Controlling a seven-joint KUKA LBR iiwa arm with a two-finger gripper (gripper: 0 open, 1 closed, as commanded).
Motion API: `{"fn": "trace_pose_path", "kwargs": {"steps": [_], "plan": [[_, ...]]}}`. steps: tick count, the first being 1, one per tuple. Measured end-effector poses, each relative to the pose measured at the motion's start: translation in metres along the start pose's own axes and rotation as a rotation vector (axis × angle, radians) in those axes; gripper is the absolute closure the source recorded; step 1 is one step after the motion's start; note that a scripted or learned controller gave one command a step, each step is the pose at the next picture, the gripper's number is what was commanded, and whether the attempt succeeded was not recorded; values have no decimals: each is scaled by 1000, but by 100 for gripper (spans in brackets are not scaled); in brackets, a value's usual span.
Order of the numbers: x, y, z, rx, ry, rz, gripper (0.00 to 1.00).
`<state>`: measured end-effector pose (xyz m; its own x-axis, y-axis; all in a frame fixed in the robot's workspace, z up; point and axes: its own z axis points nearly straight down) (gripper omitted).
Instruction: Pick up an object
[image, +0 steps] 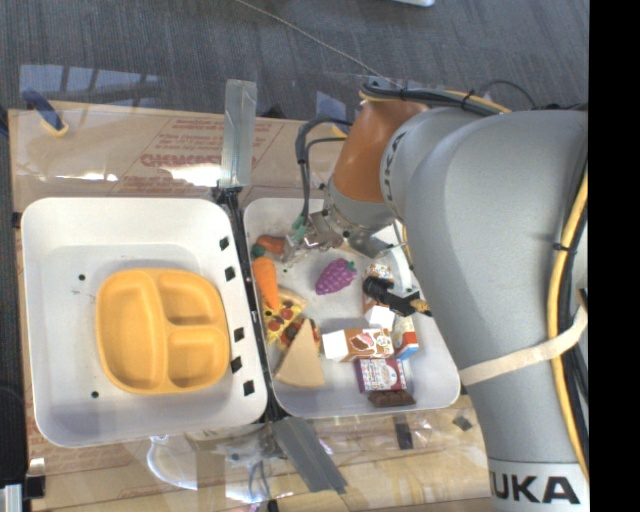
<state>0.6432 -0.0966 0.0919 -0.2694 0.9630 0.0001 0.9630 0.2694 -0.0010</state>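
My gripper (301, 237) reaches down into the far left part of the right bin (440, 375), under the orange wrist band. It hovers just right of a small orange-red toy (268, 245) and up-left of a purple bunch of grapes (337, 275). An orange carrot (265, 284) lies along the bin's left wall, just below the gripper. I see nothing held.
Nearer in the right bin lie a pizza slice (283, 315), a tan wedge (300, 366), a red-and-white box (358, 343), a maroon box (380, 374) and a brown bar (390, 398). The left bin (60, 230) holds a yellow divided plate (160, 328). The arm covers the bin's right side.
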Motion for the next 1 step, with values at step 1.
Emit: {"fn": "trace_pose_path", "kwargs": {"steps": [1], "plan": [[-94,-16,-2,-3,-4,-395,100]]}}
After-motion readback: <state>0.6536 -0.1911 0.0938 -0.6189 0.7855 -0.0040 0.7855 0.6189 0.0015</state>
